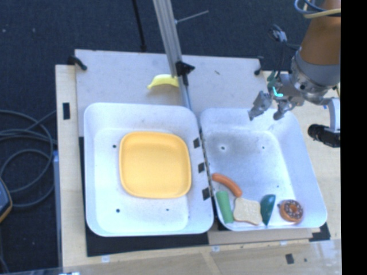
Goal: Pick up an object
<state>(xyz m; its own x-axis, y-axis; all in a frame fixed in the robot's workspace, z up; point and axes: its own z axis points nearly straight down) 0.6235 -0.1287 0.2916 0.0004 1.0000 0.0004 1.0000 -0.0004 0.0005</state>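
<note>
While the end effector [268, 111] hovered open & empty over the right bin's [298, 148] upper edge, pickable items sat bunched at that bin's lower edge: sausage [227, 183], bread [248, 211], donut [291, 211] — prob. slid downslope.

2 bins sit side by side. A plate [155, 164] lies in the left bin [97, 153]. Along the right bin's [298, 148] near edge lie a sausage [226, 183], cucumber [224, 207], toast [248, 211], pepper [268, 209] and donut [291, 210]. A banana [163, 82] lies behind the left bin.
</note>
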